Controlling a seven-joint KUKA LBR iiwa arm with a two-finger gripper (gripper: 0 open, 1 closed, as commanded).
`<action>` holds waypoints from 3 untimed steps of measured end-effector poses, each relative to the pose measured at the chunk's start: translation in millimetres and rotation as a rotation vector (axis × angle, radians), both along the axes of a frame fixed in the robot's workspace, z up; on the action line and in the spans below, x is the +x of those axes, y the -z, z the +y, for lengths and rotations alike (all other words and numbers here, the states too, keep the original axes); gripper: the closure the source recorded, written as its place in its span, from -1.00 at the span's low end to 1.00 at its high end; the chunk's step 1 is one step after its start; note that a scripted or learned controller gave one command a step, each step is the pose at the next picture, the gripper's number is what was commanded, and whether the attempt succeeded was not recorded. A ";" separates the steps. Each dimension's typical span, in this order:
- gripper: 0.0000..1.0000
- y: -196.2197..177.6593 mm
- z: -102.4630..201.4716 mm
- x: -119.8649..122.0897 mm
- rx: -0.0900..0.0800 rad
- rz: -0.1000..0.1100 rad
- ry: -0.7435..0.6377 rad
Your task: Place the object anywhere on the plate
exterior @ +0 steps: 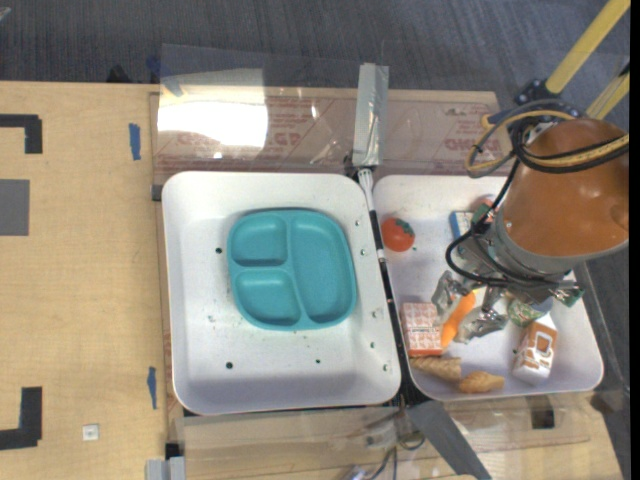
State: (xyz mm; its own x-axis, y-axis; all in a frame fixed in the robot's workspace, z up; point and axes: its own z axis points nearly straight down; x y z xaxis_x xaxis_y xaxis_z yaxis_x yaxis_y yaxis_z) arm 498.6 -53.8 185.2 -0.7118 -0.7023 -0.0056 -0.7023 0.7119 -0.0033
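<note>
A teal plate (293, 267) with three compartments lies in the left white bin (190, 348). My gripper (465, 308) is low in the right bin (580, 368), under the arm's orange band (565, 198). Its two metal fingers (444, 291) stand apart on either side of an orange carrot-like piece (458, 320). The piece lies slanted in the gap and I cannot tell whether either finger touches it. The wrist hides whatever lies behind it in the bin.
In the right bin lie a red tomato (399, 233), a pink and red packet (421, 329), a brown bread piece (462, 373) and a white carton (537, 352). A raised divider (378, 268) separates the bins. A clear panel (300, 128) stands behind them.
</note>
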 end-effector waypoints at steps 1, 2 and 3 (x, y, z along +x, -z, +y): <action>1.00 0.2 75.5 33.1 0.004 0.000 -0.049; 1.00 -0.4 126.9 81.3 0.005 -0.001 0.165; -1.00 -0.6 124.8 81.6 0.003 -0.001 0.168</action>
